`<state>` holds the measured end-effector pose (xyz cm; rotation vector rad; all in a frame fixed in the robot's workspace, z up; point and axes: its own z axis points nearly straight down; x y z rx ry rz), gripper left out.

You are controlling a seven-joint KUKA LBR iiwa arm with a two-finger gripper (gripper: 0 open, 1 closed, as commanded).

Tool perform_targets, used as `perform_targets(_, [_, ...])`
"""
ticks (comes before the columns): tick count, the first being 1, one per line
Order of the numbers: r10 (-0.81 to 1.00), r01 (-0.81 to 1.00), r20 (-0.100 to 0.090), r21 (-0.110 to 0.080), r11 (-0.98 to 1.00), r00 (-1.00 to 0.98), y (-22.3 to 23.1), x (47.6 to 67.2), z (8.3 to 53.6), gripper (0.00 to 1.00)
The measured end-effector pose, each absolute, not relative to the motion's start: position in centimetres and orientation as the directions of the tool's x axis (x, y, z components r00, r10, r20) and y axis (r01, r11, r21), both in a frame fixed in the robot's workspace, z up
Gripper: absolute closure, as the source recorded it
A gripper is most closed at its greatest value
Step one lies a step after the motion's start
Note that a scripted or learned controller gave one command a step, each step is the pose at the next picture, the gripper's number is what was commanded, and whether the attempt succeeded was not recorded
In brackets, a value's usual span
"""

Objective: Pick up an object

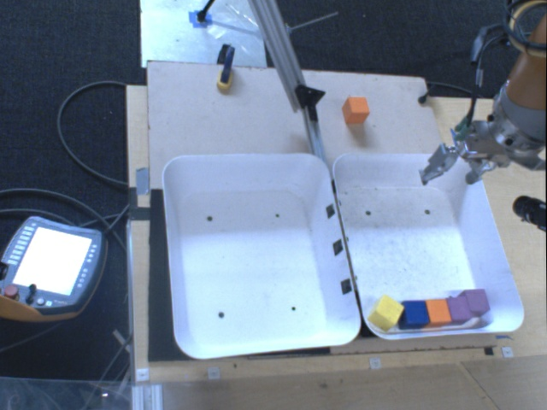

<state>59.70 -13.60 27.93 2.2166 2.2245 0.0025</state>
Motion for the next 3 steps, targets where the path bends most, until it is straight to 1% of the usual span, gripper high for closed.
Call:
perform_targets(1, [1.000,1.000,0.001,-0.006,-0.001,0.001,-15.4,53.9,10.2,0.00])
perform_targets(2, [1.000,1.000,-0.004,0.012,0.006,-0.006,-15.6,58.0,21.2,0.00])
perform_targets(3, [1.000,1.000,0.002,-0.004,0.006,-0.006,-9.9,55.2,8.6,0.00])
